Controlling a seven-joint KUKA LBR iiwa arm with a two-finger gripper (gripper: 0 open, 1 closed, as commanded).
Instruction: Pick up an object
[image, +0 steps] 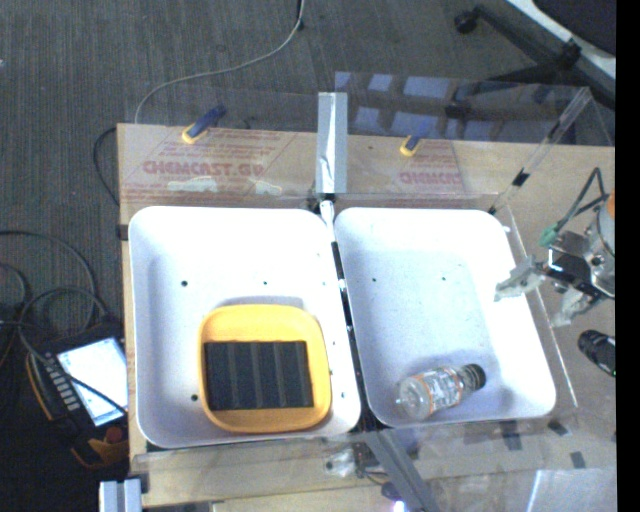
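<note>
Looking down at a slant on the bench (200, 170), the camera view takes in two shallow white bins side by side, and the divider (331, 150) between them serves as the landmark. Left of the divider, the left bin (160, 250) holds a yellow tray (266, 368) with a dark ribbed panel on top; it lies flat in the near half, its right edge close to the wall by the divider and its near edge close to the bin's front rim. Behind the tray, toward the far rim, the floor is bare and open. Right of the divider, the right bin (430, 270) holds a clear plastic bottle (440, 389) with a dark cap, lying on its side near the front rim, cap end pointing away from the divider. Most of that bin's floor, from the bottle back to the far rim and across to the divider, is free. The gripper (575, 270) sits well to the right of the divider, beyond the right bin's outer rim and apart from the bottle, with nothing seen in it; whether its fingers are spread or pressed together cannot be told at this size. A handheld device (85, 385) with a lit screen lies on the carpet far left of the divider, among cables.
</note>
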